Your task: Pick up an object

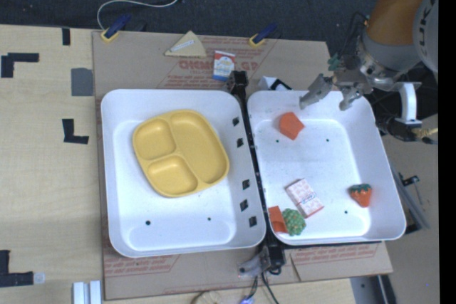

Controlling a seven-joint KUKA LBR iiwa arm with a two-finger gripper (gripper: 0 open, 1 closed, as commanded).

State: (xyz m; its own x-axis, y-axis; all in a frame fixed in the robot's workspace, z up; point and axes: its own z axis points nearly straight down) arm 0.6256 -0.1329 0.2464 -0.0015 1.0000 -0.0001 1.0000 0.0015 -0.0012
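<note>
- Nearest the camera, at the front edge of the bench, a black clamp with trailing cables sat at the seam between the two bins.
- Above the back rim of the right bin, the gripper hung with its two grey fingers spread wide apart, one slanting out to the left and the other shorter on the right; nothing was between them.
- Behind it, the grey arm with its orange band reached in from the right.
- Just in front of the gripper and a little to its left, an orange block lay on the right bin's floor near the back, apart from the fingers.
- Farther forward, a white packet with red print lay tilted near the middle of that bin.
- Near the packet, at the front left corner, a green lumpy toy touched a small orange piece.
- Well apart from these, by the right wall, a red strawberry-like toy with a green top rested alone.
- Across the divider, the left bin held a yellow three-part plate, lying flat and slightly turned.
- Beyond the bins, on the brown cardboard sheet, a small red, white and blue carton stood near the back seam, with a tan wedge to its left.
- Two blue-and-yellow clips pinned the sheet's back edge, and a white cable looped over the dark floor behind.
</note>
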